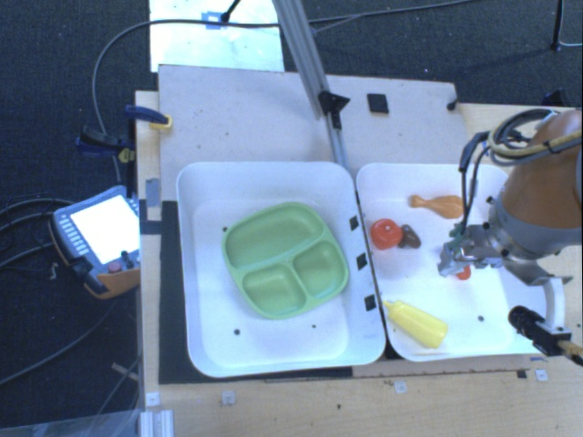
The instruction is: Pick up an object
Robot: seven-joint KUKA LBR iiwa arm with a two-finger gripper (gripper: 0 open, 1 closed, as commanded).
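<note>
The arm (537, 198), grey with an orange band, comes in over the right bin (428, 344) and ends in a metal gripper (458, 260) low over the middle of that bin. A small red object (464, 272) shows right at the gripper's tip, partly covered by it. Whether the gripper is closed on this piece or merely sitting above it cannot be told, since the tip is small and blurred from this height.

Taking the right bin as the landmark: a red tomato-like ball (386, 234) lies in its upper left part, touching a small dark brown object (410, 238) just to its side. An orange-tan toy drumstick (439, 205) rests near the bin's far wall, above the gripper. A yellow bottle-shaped toy (415, 323) lies tilted in the bin's near left corner, close to the divider edge shared with the neighbouring bin.

The left bin (205, 335), touching the right bin along that divider, holds a green sectioned plate (285, 259) with three compartments, set at a slant near the bin's centre.

Beyond the right bin's far side, a grey pole (305, 48) crosses a white board (246, 121). Well to the left of both bins, a handheld control pendant (98, 239) with a lit screen lies on dark carpet.
</note>
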